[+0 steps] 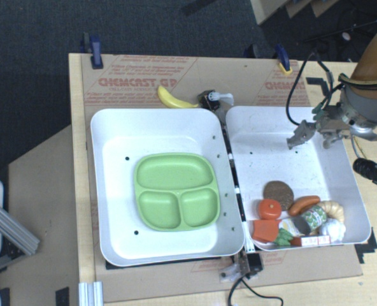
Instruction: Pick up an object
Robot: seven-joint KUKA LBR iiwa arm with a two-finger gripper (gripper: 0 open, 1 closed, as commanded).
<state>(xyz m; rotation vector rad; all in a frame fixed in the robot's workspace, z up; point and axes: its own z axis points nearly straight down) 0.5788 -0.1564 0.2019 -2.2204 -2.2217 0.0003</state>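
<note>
gripper above right bin, seemingly empty

Toy foods crowd the right bin's near corner: a brown cookie, red tomato, sausage, orange block, green-labelled can and bread roll, all touching.

Bench bears bins, banana
</note>
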